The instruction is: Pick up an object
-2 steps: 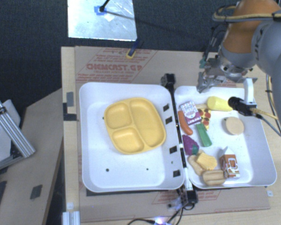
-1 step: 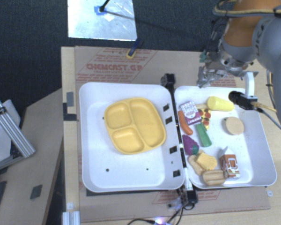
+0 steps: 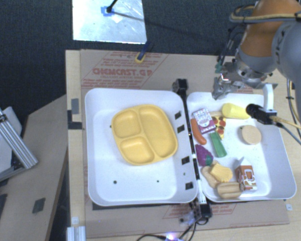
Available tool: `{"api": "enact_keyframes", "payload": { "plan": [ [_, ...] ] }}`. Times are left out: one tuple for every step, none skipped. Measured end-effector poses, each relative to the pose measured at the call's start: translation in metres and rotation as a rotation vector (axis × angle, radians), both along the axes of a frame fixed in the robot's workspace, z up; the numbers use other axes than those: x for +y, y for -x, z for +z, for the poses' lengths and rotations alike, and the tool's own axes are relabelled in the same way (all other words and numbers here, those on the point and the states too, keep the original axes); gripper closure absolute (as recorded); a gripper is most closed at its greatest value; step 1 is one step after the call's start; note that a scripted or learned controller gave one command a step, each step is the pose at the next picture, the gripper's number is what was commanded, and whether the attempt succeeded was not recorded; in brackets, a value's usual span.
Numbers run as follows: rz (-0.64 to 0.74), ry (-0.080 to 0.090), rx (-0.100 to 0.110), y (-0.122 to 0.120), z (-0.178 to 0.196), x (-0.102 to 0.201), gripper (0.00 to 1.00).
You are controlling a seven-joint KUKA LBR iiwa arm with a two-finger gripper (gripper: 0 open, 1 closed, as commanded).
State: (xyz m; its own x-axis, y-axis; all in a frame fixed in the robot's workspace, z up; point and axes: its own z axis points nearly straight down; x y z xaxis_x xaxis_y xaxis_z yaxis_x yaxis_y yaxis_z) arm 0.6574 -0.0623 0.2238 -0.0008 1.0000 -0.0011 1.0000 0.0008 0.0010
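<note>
Camera view | gripper [image 3: 221,92] above right bin's [image 3: 278,157] far edge; cannot tell its state; nothing seen held | bin holds toy food: yellow lemon-like piece [image 3: 234,111], tan disc [image 3: 251,134], green stick [image 3: 218,145], purple piece [image 3: 204,155] | left bin [image 3: 98,134] bears yellow divided tray [image 3: 143,133]

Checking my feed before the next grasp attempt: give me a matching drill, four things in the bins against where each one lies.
Things:
1. yellow divided plate
2. round tan disc
3. purple toy
4. orange carton

Places:
A. right bin, near front edge
B. middle of left bin
C. right bin, against the divider
D. right bin, right of centre

Pairs: 1-B, 2-D, 3-C, 4-A
</note>
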Motion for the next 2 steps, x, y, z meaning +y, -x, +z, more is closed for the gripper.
{"api": "enact_keyframes", "payload": {
  "plan": [
    [0.004, 0.000, -0.001, -0.012, -0.008, 0.001, 1.00],
    [0.005, -0.001, -0.004, -0.013, 0.012, 0.000, 1.00]
  ]
}}
